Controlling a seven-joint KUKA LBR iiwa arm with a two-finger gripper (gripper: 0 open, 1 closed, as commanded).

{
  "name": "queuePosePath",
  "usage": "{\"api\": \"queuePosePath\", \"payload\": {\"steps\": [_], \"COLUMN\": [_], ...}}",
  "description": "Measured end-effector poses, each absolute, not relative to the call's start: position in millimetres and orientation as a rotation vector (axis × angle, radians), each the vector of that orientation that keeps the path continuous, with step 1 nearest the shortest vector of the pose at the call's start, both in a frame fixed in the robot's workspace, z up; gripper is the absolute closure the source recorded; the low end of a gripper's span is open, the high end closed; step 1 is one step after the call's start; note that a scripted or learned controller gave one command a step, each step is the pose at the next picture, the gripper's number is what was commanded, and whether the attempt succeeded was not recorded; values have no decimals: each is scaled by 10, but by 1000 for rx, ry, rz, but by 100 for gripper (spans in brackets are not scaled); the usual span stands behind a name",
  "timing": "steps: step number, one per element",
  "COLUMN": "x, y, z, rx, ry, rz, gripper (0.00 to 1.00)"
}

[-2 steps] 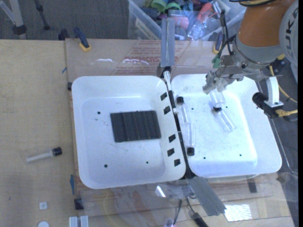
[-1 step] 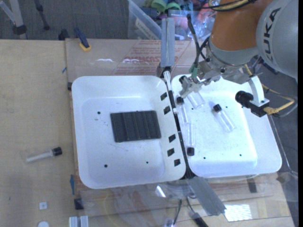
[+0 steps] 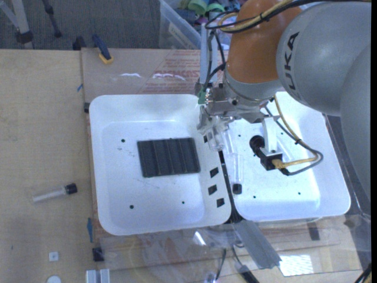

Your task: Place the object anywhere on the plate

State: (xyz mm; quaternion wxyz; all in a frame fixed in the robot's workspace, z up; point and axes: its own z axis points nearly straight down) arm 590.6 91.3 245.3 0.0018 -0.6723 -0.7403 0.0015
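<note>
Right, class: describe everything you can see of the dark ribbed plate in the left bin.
The dark ribbed plate is a flat, charcoal-grey rectangle with lengthwise grooves splitting it into parallel strips; it looks like matte plastic or rubber. It lies flat on the floor of the left bin, near the middle, slightly skewed. Nothing rests on it, and the gripper is off to its right.

Right bin [image 3: 306,202] partly behind arm [image 3: 312,46]

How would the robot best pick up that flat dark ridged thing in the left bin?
The dark ridged plate lies flat on the left bin's floor, so there is little to pinch from above. I would guess the gripper should come straight down and close across its shorter width, along the ridges, near the middle.
</note>
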Motion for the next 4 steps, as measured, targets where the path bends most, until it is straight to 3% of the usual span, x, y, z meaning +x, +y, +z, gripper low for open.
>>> {"api": "queuePosePath", "payload": {"steps": [1, 2, 3, 4], "x": [5967, 5257, 4788, 5407], "y": [1786, 2245, 2236, 2189], "z": [2315, 2964, 2239, 2859], "rx": [-2332, -2345, -2404, -2838], "ry": [-2105, -2090, -2020, -1348], "rz": [0, 2, 6, 3], "gripper": [100, 100, 100, 100]}}
